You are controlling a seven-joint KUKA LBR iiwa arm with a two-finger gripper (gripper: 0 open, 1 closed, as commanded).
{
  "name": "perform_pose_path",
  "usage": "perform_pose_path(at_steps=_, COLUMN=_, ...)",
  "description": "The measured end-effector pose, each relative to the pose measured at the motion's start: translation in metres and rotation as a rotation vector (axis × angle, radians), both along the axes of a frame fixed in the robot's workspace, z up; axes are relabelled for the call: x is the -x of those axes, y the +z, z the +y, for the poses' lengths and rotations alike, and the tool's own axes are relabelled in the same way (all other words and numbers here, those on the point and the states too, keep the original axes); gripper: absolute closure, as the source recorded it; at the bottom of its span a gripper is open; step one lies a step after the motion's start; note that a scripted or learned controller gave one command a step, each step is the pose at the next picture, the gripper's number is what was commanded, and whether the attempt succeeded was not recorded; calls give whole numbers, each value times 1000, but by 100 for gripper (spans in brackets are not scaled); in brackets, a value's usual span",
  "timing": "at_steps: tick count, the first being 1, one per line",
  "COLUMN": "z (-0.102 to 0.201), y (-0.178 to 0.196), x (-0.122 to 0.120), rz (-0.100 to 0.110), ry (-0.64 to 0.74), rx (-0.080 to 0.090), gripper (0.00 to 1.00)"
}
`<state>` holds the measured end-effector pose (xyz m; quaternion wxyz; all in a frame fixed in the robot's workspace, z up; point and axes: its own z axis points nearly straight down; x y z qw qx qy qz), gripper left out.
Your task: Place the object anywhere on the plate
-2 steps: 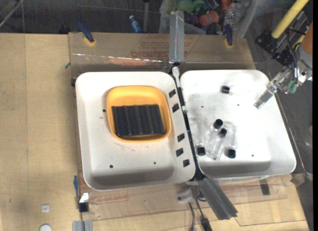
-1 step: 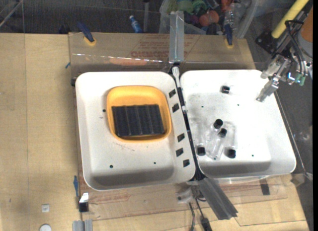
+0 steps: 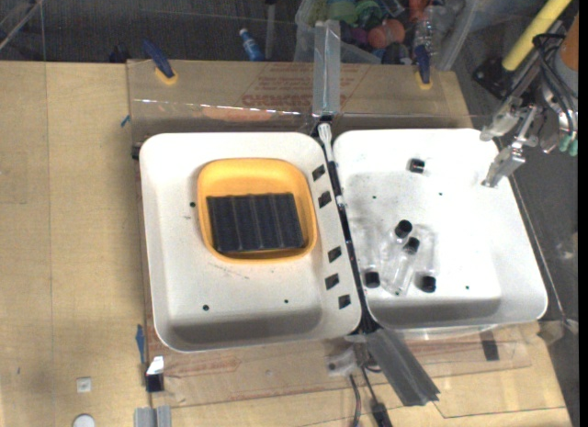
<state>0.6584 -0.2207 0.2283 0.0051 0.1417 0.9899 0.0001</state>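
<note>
Two bins lie below my gripper [image 3: 503, 164], its state unclear. A clear, dark-capped object [image 3: 401, 252], possibly tubing, awaits: I should descend squarely, then cross to the orange plate [image 3: 213, 177].

Between the two bins a divider [image 3: 329, 197] runs front to back, with black tabs along it; crossing to the left bin [image 3: 175, 306] means going over it. My gripper [image 3: 503, 161] hangs above the right bin's [image 3: 478, 260] far right rim. The clear object [image 3: 401, 252] lies near the divider, with open white floor around it. The plate [image 3: 255, 208] lies unobstructed from above.
</note>
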Motion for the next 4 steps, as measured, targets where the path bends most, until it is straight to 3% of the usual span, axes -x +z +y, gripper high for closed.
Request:
perform_pose_path(at_steps=1, z=1, y=4, x=-4, rz=0, ry=136, rx=2, gripper=0)
perform_pose_path(at_steps=2, z=-1, y=-9, x=9, rz=5, ry=519, rx=1, gripper=0)
perform_pose_path(at_steps=3, z=0, y=-22, x=-11, rz=-1, ry=976, rx=7, gripper=0)
perform_pose_path(at_steps=4, z=0, y=-14, x=-11, rz=-1, ry=1178, rx=9, gripper=0)
